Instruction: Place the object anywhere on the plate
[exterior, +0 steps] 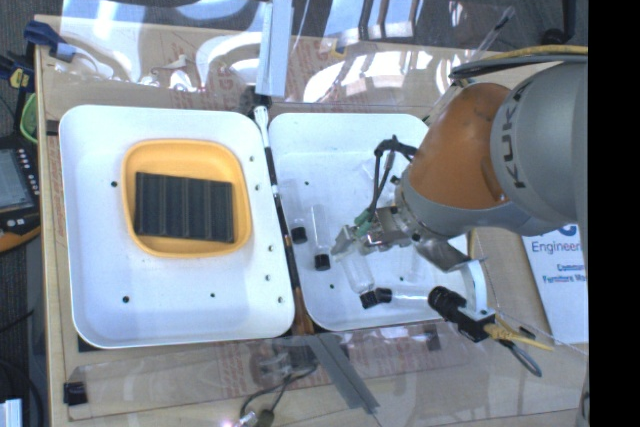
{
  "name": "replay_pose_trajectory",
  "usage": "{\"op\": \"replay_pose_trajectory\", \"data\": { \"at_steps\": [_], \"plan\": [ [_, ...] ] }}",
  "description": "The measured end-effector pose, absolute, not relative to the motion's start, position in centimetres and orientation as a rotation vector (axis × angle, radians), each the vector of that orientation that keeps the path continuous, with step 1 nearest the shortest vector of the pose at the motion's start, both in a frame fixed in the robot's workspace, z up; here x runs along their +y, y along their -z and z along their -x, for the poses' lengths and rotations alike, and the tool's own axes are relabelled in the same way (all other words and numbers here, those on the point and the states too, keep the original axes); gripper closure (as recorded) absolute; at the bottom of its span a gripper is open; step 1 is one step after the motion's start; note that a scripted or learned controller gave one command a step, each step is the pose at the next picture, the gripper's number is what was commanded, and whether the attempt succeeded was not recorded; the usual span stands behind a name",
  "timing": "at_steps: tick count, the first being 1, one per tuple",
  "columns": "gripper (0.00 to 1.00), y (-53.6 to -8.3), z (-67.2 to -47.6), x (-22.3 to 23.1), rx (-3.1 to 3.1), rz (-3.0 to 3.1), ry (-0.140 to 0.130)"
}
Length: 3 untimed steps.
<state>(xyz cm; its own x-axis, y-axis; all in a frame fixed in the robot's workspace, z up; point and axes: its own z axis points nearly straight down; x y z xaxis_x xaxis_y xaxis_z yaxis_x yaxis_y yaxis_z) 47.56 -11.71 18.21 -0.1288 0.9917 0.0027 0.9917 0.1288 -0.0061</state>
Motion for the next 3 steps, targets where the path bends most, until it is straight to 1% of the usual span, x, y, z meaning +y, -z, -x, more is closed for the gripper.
{"op": "replay_pose_trajectory", "data": {
  "at_steps": [1,2,3],
  "plan": [
    [1.00,-24.6,-51.6,-4.1,-2.452,1.961,-0.001],
    [1.00,-20.5,-57.2,-3.5,-2.491,1.909,-0.004],
    [0.00,-20.6,-57.3,-3.5,-2.492,1.909,-0.003]
  ]
}}
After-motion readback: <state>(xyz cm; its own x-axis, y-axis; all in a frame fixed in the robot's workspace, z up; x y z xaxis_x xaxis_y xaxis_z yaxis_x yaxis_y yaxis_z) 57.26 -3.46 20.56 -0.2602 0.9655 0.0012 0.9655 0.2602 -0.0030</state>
